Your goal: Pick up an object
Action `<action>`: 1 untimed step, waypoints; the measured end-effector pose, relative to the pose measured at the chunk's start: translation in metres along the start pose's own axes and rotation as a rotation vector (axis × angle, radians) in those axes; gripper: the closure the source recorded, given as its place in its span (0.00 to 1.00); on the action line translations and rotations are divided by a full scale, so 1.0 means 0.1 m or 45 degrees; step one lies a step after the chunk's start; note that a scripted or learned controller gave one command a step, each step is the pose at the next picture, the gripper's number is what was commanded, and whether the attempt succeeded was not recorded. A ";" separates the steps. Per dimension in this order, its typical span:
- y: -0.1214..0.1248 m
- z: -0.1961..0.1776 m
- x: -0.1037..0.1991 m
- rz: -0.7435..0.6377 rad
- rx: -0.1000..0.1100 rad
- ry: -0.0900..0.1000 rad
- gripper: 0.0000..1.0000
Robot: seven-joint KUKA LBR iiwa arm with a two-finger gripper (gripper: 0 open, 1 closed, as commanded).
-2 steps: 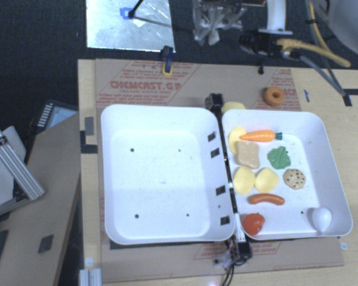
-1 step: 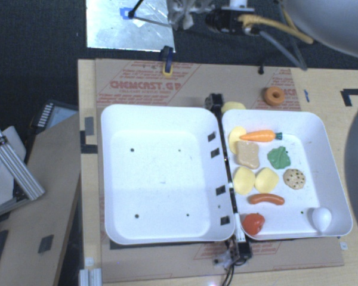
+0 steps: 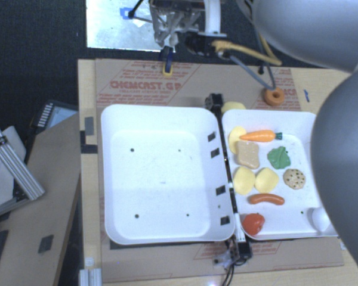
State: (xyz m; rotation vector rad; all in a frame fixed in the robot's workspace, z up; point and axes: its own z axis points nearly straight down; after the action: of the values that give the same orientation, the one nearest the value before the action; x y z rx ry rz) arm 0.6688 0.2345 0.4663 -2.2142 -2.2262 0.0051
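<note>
Several toy foods lie in the right bin [image 3: 304,124]: an orange carrot [image 3: 259,136], a tan bread slice [image 3: 248,154], a green leaf [image 3: 278,158], a cookie [image 3: 294,178], yellow pieces [image 3: 244,180], a sausage [image 3: 266,199] and a red tomato [image 3: 253,223]. My gripper [image 3: 167,39] hangs at the top of the view, beyond both bins and over the cardboard's far edge. A small blue and yellow piece [image 3: 167,64] sits just below its tip; I cannot tell whether it touches the gripper.
The left bin [image 3: 116,124] has a bare white floor. A small brown donut [image 3: 274,96] and a yellow item [image 3: 232,107] lie on the cardboard [image 3: 143,85] behind the right bin. The grey arm [image 3: 340,148] covers the right side.
</note>
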 end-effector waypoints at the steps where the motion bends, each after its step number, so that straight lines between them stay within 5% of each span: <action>1: 0.00 0.23 -0.01 0.005 -0.005 0.001 1.00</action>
State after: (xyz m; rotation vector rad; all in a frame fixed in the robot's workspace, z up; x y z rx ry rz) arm 0.6684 0.2338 0.4434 -2.2196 -2.2237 0.0001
